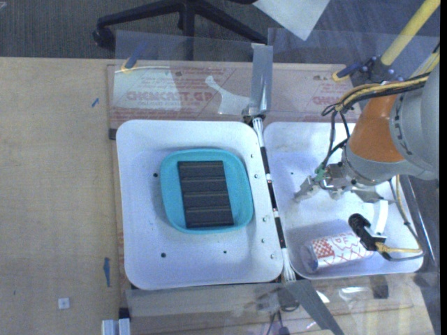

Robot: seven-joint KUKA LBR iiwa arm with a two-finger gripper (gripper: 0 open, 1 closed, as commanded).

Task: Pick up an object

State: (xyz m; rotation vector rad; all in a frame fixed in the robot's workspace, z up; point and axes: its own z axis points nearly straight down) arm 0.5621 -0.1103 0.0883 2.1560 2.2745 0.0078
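Fingers (302, 191) blurred, spread indistinct

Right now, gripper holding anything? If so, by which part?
Nothing is held. The gripper hangs over bare floor of the right bin, fingers open with nothing between them. The red-and-white can lies apart, near the front wall.

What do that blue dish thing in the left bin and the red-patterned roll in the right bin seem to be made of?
Blue dish: probably plastic, smooth with a soft sheen; its dark ribbed insert looks matte, maybe rubber. Red-patterned roll: likely printed paper or cardboard, with a dull surface.
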